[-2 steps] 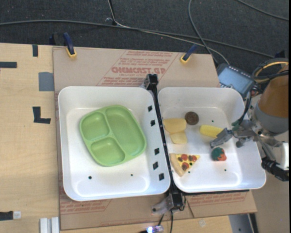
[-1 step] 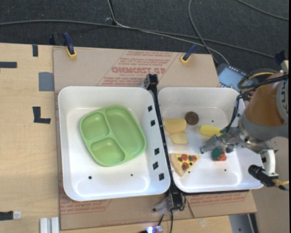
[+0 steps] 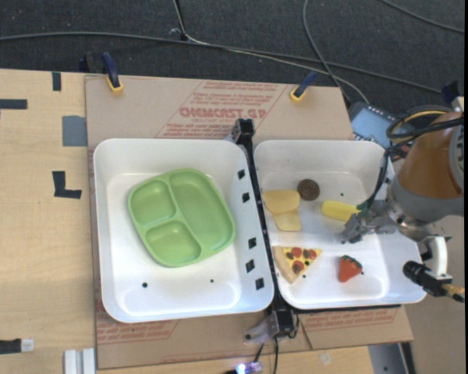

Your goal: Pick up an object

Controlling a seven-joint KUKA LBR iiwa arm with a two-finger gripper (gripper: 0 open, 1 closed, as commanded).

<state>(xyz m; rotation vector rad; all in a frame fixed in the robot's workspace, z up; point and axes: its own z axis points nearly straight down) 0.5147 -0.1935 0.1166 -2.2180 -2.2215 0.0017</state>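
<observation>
L bin (image 3: 117, 209): green divided plate (image 3: 181, 216) seen lying flat, three compartments.
R bin (image 3: 327, 153): brown round cookie (image 3: 308, 188), two yellow cheese pcs (image 3: 283, 207), yellow block (image 3: 339, 210), pizza slice (image 3: 296, 261), strawberry (image 3: 349, 269) noted, all apart.
Gripper (image 3: 357, 231) seen low in R bin, just beside yellow block. Grip state could not be told.

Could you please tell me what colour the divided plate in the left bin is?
The divided plate is light green, seen clearly in the camera view.
</observation>
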